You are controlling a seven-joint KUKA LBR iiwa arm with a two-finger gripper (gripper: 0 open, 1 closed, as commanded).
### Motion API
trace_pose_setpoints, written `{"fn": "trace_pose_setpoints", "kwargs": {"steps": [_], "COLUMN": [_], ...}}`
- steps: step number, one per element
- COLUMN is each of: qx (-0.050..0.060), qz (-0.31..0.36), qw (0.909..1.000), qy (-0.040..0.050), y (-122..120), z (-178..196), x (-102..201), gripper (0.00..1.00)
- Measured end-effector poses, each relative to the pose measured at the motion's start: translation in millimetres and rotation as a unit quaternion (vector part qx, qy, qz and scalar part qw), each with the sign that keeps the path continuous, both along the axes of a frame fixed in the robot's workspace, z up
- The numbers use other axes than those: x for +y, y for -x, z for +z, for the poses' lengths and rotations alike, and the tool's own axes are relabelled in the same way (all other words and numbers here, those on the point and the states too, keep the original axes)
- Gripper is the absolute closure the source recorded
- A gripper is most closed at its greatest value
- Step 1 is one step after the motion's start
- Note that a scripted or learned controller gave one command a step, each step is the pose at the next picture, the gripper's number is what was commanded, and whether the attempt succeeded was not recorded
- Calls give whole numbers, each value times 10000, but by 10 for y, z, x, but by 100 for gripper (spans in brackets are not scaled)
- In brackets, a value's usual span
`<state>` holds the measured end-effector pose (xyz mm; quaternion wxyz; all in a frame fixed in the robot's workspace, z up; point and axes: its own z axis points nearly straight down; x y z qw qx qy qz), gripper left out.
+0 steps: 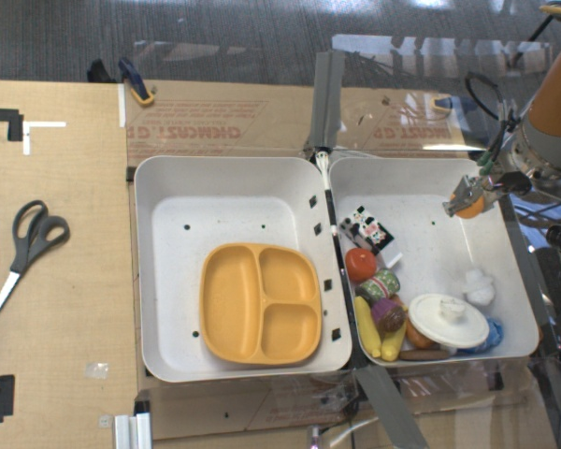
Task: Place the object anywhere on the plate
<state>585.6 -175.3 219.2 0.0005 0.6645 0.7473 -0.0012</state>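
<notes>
Small orange object [470, 208] sits pinched between the fingers of the two-finger gripper [467, 197], above the far right part of the right white bin [421, 181]. Claw closed on it; object looks clear of the bin floor, though the slant view leaves this uncertain. What the object is cannot be made out.

Grey arm with orange band [550, 101] enters from the right edge, wrist angled down toward the bin.

Yellow three-compartment plastic plate [260, 302] lies flat in the left white bin [168, 213], toward its near side; all compartments bare. Plate well apart from the held object, with the divider between the bins in between.

Right bin, near-left corner, a cluster: black-and-white patterned card-like piece [367, 228], red round toy fruit [360, 265], green piece [385, 283], dark purple piece [389, 315], yellow banana-shaped toy [367, 330], white round lid-like dish [448, 320] over a blue item [494, 335]. Small white crumpled lump [477, 286] near the right wall.

On the wooden bench left of the bins: grey-handled scissors [23, 251].
</notes>
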Motion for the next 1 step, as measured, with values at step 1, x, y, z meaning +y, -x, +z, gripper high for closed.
{"fn": "trace_pose_setpoints", "kwargs": {"steps": [1], "qx": [3], "qz": [258], "qw": [9997], "qy": [-11], "y": [553], "z": [75], "x": [641], "gripper": [100]}}
